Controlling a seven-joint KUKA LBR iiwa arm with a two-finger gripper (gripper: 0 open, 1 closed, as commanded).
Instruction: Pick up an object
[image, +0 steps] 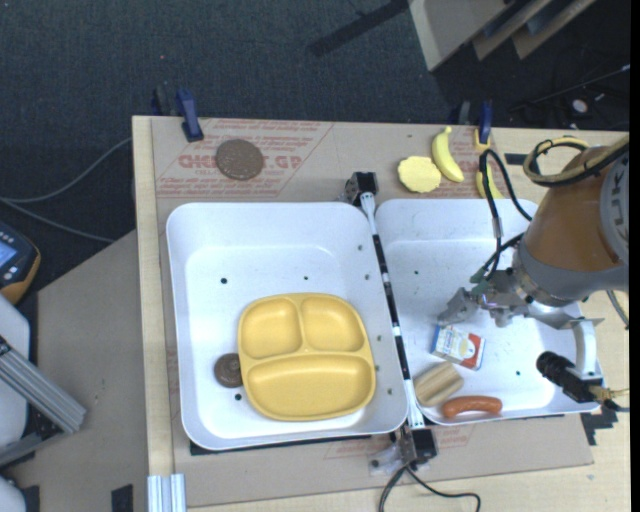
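So the small white-and-red flat packet (459, 346) is lying in the right shallow white bin (420, 235), and the gripper (462, 308) is hanging just above its upper edge (can't tell whether it's touching it). Nothing's sitting between the fingers, and whether they're spread or closed I honestly can't tell. Just below the packet a tan bread roll (437, 383) is sitting beside a red-orange sausage (471, 407). Over in the left white bin (195, 250) a yellow three-compartment plastic plate (303, 354) is resting, with a brown round disc (228, 370) touching its left edge
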